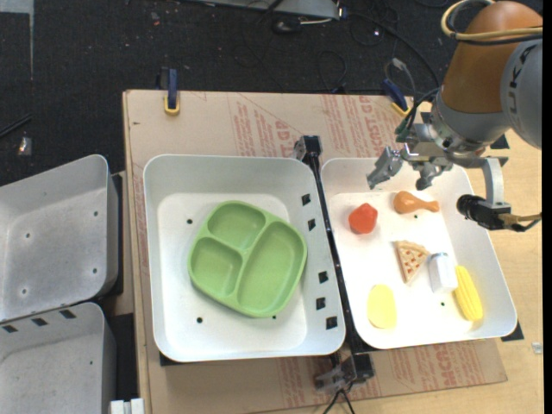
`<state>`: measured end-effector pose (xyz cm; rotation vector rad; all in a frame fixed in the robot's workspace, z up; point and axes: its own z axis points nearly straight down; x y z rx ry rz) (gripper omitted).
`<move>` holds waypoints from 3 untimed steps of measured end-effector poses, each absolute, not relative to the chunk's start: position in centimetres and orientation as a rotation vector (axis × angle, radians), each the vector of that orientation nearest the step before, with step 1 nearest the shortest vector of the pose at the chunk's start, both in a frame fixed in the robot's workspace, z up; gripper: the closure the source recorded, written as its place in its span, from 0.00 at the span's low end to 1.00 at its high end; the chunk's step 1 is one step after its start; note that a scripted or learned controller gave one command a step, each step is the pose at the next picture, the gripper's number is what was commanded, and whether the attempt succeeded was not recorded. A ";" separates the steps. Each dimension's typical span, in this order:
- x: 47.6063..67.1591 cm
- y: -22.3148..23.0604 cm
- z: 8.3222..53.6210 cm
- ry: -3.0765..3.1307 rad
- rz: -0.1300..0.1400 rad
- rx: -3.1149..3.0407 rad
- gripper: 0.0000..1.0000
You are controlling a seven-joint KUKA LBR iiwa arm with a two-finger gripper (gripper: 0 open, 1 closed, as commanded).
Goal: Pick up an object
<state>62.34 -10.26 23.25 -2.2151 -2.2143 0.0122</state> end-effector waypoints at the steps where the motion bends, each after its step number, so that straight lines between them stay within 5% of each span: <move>1: 62.6 -10.2 24.0 -2.223 0.000 -2.220 0.00; 3: 63.2 -10.1 14.8 -2.223 0.004 -2.217 0.00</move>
